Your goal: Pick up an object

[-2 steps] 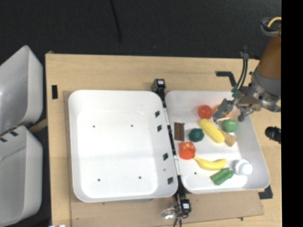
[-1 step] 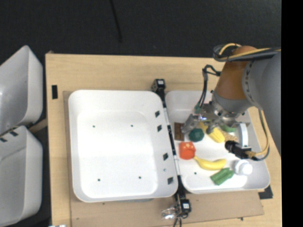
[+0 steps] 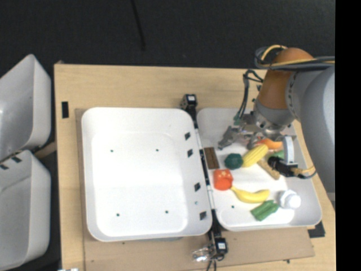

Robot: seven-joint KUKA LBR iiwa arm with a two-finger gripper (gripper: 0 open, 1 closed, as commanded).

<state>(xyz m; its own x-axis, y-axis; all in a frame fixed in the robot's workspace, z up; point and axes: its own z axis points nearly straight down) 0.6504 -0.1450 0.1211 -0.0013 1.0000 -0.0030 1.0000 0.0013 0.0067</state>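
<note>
Bench of pale wood fills your view, and nearest you on it sit the two shallow white plastic bins, side by side. Look first at the right bin: at its near edge lie a green stubby cylinder-shaped toy and, touching its right end, a white round-capped plastic piece. Just behind them a yellow curved plastic banana lies flat. To its left, close against the divider between the bins, you see an orange-red round toy like a tomato. Further back sit a dark green round ball-like toy and, touching its right side, a yellow plastic ear of corn lying at a slant. An orange piece peeks out just behind the corn.

The left bin shows you its bare white floor.

Farthest back in the right bin, the grey arm with its orange band comes down from your right. Its two-finger gripper hangs low over the bin's far part, just behind the corn and the green ball. You can make out dark metal prongs splayed there, but you cannot tell how wide the claw stands, nor whether it touches the bin floor. Nothing shows between the prongs.
</note>
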